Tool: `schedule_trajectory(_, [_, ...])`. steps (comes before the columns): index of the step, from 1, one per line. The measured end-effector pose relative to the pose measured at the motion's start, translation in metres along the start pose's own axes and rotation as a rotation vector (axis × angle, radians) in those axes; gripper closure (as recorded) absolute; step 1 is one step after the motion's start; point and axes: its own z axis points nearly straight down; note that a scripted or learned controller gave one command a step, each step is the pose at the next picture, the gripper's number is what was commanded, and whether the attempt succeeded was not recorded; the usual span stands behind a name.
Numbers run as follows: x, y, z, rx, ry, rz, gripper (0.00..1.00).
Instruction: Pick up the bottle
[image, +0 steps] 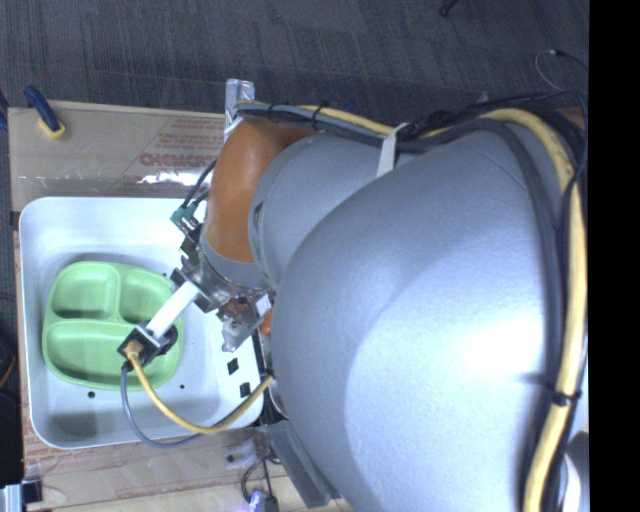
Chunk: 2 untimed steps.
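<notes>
In the camera view the bulky grey arm (420, 300) leans low over the shallow white bin (40, 230) holding a green divided plastic plate (95, 315), probably to reach the bottle, whose place I cannot tell, nor whether the gripper (238, 318) is spread or pressed together.

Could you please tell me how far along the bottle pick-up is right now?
Done: the arm is over the left bin, its end beside the green tray. In hand: probably the approach or grasp at the bin's right side. Left: the lift. The arm hides the bottle, so I cannot confirm any hold.
</notes>
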Motion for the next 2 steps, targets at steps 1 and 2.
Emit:
schedule_trajectory(1, [0.025, -0.08, 0.1, 0.0, -0.002, -0.411, 0.0])
schedule_trajectory(2, [0.026, -0.081, -0.032, -0.001, 0.001, -0.338, 0.0])
